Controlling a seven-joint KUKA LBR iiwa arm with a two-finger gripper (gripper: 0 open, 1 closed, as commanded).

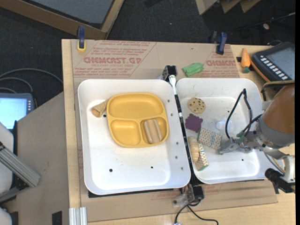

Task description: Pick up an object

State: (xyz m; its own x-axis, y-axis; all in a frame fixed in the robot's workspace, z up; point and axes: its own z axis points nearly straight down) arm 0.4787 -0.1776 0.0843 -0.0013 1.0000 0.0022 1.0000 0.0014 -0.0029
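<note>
My gripper (228, 147) is low in the right bin (234, 172), near its middle, with the grey arm (276, 125) coming in from the right. Just left of it lies a patterned, pale green packet (209, 138). A purple piece (193, 123) and a chocolate-chip cookie (197, 105) lie farther up and left. A small pale, see-through item (221, 124) sits just above the gripper. A wrapped sandwich-like item (198, 155) rests against the bin's left wall. Nothing can be made out in the gripper's grasp.
The left bin (131, 172) holds a yellow divided plate (136, 118) with a tan bread piece (151, 130) in one compartment and a tan pastry (99, 108) beside it. A green object (192, 69) lies on the bench behind the bins. A black cable (234, 111) loops above the gripper.
</note>
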